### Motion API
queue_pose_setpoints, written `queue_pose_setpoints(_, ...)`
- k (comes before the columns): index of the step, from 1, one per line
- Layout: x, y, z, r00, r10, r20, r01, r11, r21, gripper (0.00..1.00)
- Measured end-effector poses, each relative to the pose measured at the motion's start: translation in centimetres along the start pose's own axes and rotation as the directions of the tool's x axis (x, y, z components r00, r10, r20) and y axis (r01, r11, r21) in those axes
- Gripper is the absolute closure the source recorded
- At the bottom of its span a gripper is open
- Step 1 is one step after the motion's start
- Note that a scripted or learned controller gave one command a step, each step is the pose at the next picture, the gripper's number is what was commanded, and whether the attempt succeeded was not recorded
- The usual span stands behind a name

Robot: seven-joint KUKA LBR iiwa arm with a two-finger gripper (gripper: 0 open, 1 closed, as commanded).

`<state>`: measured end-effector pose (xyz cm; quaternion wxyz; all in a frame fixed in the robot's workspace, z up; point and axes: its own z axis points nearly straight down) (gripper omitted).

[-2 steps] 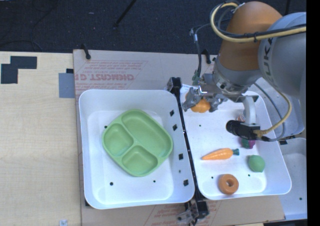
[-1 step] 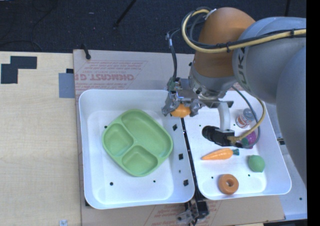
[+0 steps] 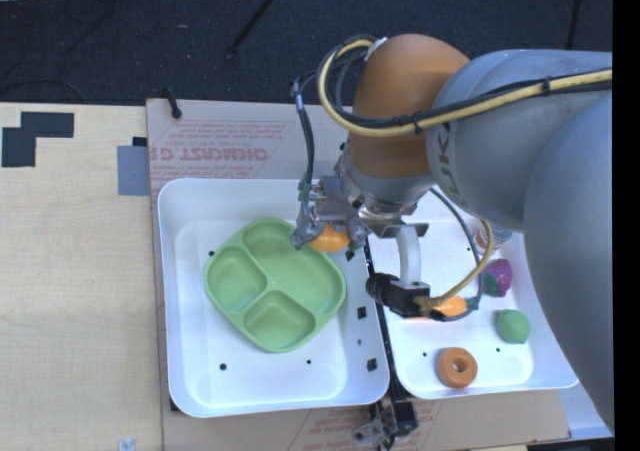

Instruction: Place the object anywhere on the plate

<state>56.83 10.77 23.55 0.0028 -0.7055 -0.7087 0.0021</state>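
One gripper pinches a small orange object between its jaws at the far right rim of the green divided plate.

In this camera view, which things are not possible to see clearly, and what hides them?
The orange object at the tool: mostly hidden by it; its shape and whether it touches the green plate are unclear.
The purple object in the right bin: partly behind the arm.
The right bin's far part: covered by the arm.
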Motion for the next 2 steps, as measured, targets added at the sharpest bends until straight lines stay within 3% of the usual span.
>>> queue_pose_setpoints(1,5.43,-0.28,-0.4,1.0,-0.001,0.0,0.001,1.0,-0.004,1.0)
queue_pose_setpoints(2,5.21,-0.27,-0.39,1.0,0.002,0.002,-0.002,1.0,-0.003,0.0)
